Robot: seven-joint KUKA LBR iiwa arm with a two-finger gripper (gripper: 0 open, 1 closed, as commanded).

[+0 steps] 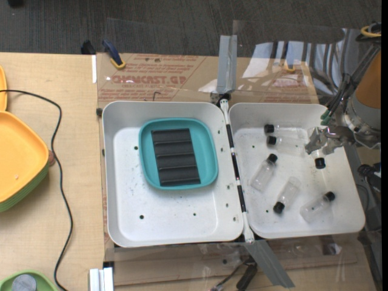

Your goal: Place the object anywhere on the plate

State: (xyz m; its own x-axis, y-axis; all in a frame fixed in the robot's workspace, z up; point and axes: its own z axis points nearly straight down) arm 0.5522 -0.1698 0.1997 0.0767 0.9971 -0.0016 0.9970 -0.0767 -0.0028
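A teal plate [208, 162] with rounded corners lies in the left bin [121, 180]. A dark ridged pad [176, 156] lies on the plate. Several small clear bottles with black caps are scattered in the right bin [348, 223], among them one [264, 173] near the middle and one [315, 207] at the front right. My gripper [319, 141] hovers over the right bin's right side, low above its floor. A black cap [319, 162] shows just below the gripper; whether that bottle is held cannot be made out.
Two more bottles [285, 132] lie at the back of the right bin, and another [286, 196] lies near its front. A metal divider [233, 162] runs between the bins. Yellow plates [18, 156] and a black cable [60, 180] are on the wooden bench at the left.
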